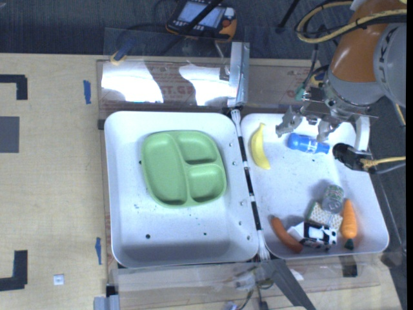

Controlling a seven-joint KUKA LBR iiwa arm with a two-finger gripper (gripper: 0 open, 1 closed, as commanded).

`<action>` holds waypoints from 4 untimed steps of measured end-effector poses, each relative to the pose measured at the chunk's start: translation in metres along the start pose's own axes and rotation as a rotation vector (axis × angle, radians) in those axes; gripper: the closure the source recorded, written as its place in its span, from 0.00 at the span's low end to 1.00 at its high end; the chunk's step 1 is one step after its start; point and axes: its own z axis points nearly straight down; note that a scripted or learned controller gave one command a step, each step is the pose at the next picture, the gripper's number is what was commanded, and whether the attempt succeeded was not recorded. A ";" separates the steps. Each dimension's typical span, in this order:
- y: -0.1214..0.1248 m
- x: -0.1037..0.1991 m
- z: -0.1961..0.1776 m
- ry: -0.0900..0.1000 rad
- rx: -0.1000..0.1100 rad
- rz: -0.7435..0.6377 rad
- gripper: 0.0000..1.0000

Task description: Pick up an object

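My gripper hangs over the far part of the right bin, its two fingers spread apart and open with nothing between them. Just in front of and below it lies a blue bottle-like object on its side. A yellow banana lies to the left of the gripper, near the wall between the bins. Toward the near side of the right bin sit an orange carrot, a grey round can, a black-and-white toy and a reddish sausage.
The left bin holds a green divided plate. A metal divider post stands behind the bins. A handheld device lies beyond the bench.
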 end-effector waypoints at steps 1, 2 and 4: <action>0.027 -0.075 0.061 0.001 0.002 -0.155 0.00; 0.059 -0.034 -0.028 0.000 -0.002 -0.134 0.00; 0.031 -0.063 0.141 0.001 0.000 -0.161 0.00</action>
